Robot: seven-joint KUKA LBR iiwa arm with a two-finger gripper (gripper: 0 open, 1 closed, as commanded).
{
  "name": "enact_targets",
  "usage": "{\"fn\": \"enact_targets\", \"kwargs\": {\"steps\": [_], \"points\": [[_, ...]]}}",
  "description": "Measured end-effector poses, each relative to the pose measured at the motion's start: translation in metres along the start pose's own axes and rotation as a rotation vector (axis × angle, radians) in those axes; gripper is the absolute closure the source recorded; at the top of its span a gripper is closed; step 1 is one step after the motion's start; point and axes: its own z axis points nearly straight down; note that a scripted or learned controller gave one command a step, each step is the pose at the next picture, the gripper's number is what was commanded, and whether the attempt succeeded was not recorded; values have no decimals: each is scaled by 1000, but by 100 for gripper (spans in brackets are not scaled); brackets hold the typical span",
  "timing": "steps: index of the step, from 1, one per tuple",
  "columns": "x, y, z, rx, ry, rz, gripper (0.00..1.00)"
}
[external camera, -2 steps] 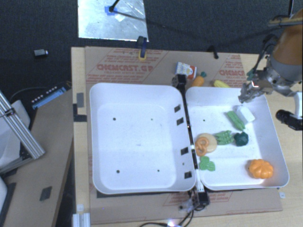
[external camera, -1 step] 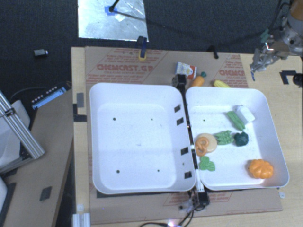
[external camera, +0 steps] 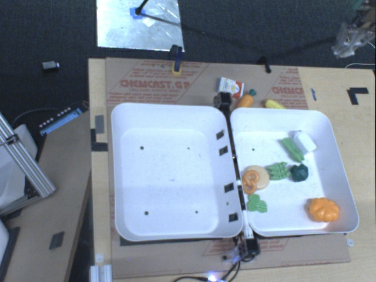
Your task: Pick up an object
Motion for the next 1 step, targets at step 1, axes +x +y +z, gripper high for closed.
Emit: {"fn": "enact_targets", "kwargs": {"steps": [1], "points": [[-31,-1,-47,9,1,7,100]]}}
